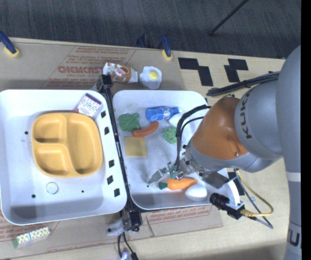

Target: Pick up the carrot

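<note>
Gripper lowered beside the carrot in the right bin.

The small orange toy carrot with a green top (178, 184) is seen lying near the front wall of the right shallow white bin (144, 199), just beside a white egg-shaped piece (196, 192). The metal two-finger gripper (165, 175) is placed at the carrot's green end; whether its jaws are apart or together cannot be told. A yellow compartment plate (67, 143) is held by the left white bin (6, 145).

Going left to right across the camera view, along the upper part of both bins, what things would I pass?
Yellow divided plastic tray → small pink-and-white packet → green leafy toy vegetable → red-orange toy sausage → blue can lying on its side → small green broccoli-like piece.
</note>
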Tool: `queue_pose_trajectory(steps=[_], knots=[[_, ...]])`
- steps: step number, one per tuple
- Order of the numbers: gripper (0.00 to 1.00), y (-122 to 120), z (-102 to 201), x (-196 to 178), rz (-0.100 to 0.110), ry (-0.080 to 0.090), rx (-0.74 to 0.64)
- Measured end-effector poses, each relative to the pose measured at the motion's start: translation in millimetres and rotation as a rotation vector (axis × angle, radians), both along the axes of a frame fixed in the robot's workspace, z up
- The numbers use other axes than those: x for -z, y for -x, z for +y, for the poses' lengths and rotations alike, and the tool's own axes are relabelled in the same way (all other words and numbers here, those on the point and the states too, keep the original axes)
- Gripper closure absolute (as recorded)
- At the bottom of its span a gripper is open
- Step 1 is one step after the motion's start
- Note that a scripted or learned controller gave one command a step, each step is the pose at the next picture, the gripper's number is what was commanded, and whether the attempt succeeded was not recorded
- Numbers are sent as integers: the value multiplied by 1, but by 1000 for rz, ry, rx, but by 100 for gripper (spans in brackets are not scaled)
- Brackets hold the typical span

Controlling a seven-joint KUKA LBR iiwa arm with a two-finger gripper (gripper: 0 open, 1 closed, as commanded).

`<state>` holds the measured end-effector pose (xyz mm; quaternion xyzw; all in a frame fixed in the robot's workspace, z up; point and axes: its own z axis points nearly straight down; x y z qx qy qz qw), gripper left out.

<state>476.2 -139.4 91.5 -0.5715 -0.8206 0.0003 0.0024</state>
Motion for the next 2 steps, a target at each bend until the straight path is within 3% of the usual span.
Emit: queue_pose_trajectory(steps=[2], knots=[[0, 0, 13, 0, 2, -1, 61]])
